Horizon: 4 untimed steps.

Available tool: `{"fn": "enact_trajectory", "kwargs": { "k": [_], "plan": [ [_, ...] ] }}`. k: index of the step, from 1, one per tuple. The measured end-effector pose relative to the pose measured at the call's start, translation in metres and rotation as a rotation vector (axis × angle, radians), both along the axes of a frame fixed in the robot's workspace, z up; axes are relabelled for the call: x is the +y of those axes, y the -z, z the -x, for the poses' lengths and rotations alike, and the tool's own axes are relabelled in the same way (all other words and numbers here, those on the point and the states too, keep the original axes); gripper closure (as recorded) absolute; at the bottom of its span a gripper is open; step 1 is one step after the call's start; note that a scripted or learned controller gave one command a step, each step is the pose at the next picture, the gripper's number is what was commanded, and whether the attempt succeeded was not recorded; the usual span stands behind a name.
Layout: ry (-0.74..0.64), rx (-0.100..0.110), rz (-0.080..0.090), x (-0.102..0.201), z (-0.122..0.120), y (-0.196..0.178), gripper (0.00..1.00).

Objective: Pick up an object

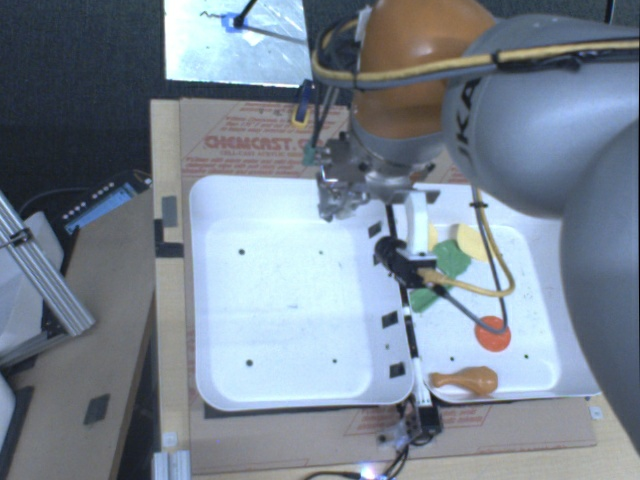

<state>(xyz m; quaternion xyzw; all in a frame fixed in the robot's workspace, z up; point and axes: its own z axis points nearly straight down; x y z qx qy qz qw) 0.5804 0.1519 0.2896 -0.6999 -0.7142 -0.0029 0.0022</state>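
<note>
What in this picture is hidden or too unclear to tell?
- Gripper: too small and shadowed under the wrist in the camera view to tell whether it is open or shut.
- Right bin: its far and right parts are covered by the arm.
- Yellow piece and green piece: partly crossed by cables, so their shapes are unclear.
- Printed board: its lettering is cut off by the arm.

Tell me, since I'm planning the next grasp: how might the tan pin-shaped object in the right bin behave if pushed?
The tan pin-shaped object lies on its side near the right bin's front wall; its rounded body suggests it may roll. The narrow neck and fat end would probably make it curve rather than travel straight. It looks rigid and smooth, so possibly slippery.
</note>
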Motion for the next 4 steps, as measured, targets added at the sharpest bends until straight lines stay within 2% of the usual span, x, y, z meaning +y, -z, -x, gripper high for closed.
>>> {"fn": "enact_trajectory", "kwargs": {
  "k": [1,2,3,4],
  "plan": [
    [0.007,-0.003,0.002,0.089,-0.008,-0.007,1.0],
    [0.019,-0.01,0.003,0.065,-0.014,-0.111,1.0],
    [0.02,0.009,0.01,0.07,0.001,-0.02,1.0],
    [0.013,0.011,0.009,0.084,0.076,0.037,1.0]
  ]
}}
